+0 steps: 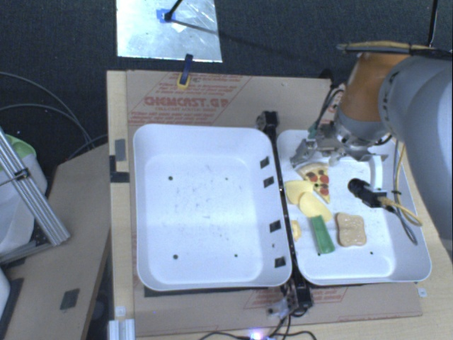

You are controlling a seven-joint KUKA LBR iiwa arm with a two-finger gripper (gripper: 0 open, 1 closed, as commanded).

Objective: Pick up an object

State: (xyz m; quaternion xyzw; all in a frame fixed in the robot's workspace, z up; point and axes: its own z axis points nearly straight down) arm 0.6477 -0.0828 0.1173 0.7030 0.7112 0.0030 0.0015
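Now pincer [309, 151] low over right bin [407, 261], grip state unclear; pizza slice [316, 176] just below.

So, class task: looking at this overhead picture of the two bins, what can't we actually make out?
- Gripper: open or shut is unclear, too small and blurred in the camera view.
- Pizza slice toy: its upper end is hidden under the gripper.
- Right bin: its far right corner is covered by the arm.

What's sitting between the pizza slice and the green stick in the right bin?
In the camera view, yellow pieces lie between the pizza slice and the green stick.
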